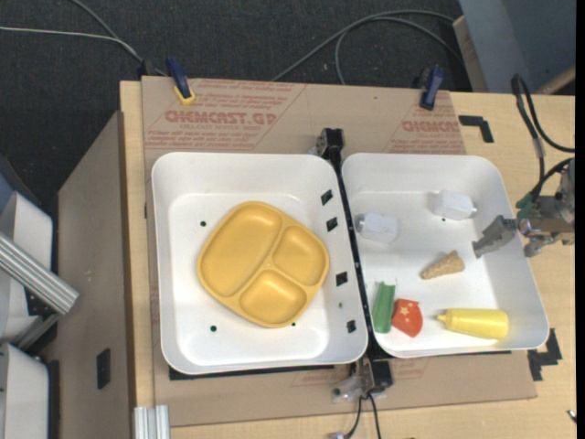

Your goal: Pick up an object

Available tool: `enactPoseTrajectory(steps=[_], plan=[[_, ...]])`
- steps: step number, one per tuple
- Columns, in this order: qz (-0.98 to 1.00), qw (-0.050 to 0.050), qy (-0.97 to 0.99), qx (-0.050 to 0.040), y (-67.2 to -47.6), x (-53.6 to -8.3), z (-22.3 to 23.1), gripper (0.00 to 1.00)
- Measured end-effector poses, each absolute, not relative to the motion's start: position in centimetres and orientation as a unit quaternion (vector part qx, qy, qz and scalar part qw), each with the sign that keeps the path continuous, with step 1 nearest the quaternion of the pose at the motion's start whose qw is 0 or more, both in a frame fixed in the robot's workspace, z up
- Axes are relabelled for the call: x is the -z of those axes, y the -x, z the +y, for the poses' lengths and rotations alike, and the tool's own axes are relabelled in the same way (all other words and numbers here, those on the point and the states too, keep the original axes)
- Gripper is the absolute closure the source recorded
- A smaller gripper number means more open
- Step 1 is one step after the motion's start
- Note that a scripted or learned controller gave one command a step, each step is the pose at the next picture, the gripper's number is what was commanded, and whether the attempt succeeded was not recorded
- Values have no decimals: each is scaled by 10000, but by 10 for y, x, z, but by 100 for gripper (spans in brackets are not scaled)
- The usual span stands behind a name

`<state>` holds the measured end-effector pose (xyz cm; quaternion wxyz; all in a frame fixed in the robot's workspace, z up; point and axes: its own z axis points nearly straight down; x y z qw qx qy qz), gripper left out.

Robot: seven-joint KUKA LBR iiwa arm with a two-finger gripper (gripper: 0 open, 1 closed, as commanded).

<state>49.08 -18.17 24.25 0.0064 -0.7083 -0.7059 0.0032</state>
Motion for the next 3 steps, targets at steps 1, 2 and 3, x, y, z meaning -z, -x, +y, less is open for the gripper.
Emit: enactPoseTrajectory(steps=[1, 2, 3], plan=[[-7072, 7, 7070, 0, -493, -249, -181, 0], [-7070, 21, 7072, -2, -496, -190, -175, 0], [-7070, 27, 7072, -4, -501, -129, -171, 0]])
